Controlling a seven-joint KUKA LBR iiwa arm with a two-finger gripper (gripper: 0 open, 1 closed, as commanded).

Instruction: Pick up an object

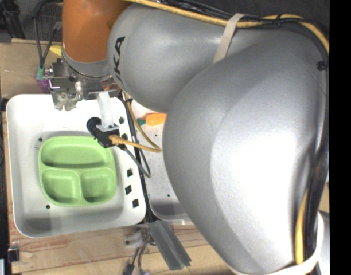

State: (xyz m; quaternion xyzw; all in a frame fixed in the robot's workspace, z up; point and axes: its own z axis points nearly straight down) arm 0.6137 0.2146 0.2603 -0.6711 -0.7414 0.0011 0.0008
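A light green divided tray (78,172) with three compartments lies in the left white bin (20,153). My gripper (65,99) hangs over the bin's far edge, above and behind the tray, below the orange wrist band. Its fingers are small and partly masked by the wrist hardware. A small orange object (155,119) peeks out from under the arm at the near edge of the right bin. A purple piece (43,80) sits beside the gripper mount at the far left.
The big grey arm (238,125) covers nearly all of the right bin, of which a sliver (164,211) shows at the bottom. Cables (135,145) trail from the wrist over the divider between bins. Wooden bench (9,56) surrounds the bins.
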